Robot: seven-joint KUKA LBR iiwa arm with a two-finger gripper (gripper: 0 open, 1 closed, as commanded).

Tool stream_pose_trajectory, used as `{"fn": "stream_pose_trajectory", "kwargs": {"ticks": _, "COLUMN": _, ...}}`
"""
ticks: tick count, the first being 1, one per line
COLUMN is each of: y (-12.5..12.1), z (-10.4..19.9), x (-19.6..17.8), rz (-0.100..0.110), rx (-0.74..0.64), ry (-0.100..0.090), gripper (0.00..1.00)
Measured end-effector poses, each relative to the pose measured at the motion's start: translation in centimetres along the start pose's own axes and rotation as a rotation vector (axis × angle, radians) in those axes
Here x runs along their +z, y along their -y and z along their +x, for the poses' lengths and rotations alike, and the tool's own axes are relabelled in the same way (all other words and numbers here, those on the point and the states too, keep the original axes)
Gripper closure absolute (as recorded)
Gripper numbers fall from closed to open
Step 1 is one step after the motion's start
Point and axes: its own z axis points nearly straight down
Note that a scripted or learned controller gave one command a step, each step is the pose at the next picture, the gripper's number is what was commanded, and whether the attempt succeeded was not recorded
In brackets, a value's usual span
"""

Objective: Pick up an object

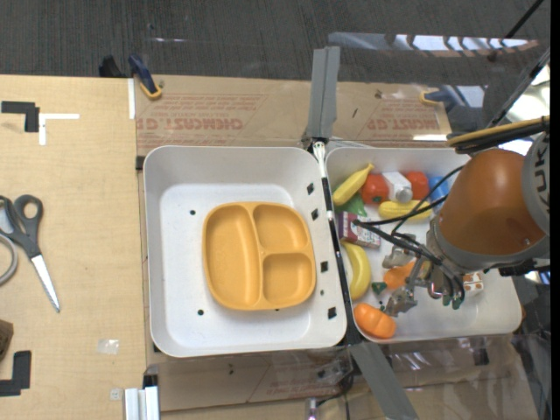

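Two white bins sit side by side on the worktop (70, 234). An orange divided plate (259, 255) lies in the left bin (166, 261). Over the right bin (490, 318), the fingers (404, 297) hang low among toy food, just above an orange piece (376, 322) beside a banana (357, 269); whether they grip anything cannot be told. Scissors (31, 243) lie far left.

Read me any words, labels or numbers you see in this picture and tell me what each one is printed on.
"OKEMCZ, CE" or thereabouts: red print, reversed and upside down, on the cardboard behind the left bin; the reading is unsure.
More red print on the cardboard behind the right bin: too blurred to read.
Label on the small dark packet in the right bin: too small to read.
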Motion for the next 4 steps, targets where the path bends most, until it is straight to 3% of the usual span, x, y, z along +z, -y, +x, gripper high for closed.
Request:
{"fn": "stream_pose_trajectory", "kwargs": {"ticks": 1, "y": 12.3, "z": -2.4, "x": -10.0, "rz": -0.001, "rx": 0.021, "ry": -0.022, "gripper": 0.00}}
{"fn": "stream_pose_trajectory", "kwargs": {"ticks": 2, "y": 12.3, "z": -2.9, "x": -1.7, "rz": 0.003, "rx": 0.041, "ry": 0.002, "gripper": 0.00}}
{"fn": "stream_pose_trajectory", "kwargs": {"ticks": 3, "y": 6.6, "z": -6.3, "x": 0.6, "rz": -0.002, "rx": 0.048, "ry": -0.022, "gripper": 0.00}}
{"fn": "stream_pose_trajectory", "kwargs": {"ticks": 4, "y": -0.4, "z": -4.8, "x": 0.6, "rz": -0.002, "rx": 0.039, "ry": -0.026, "gripper": 0.00}}
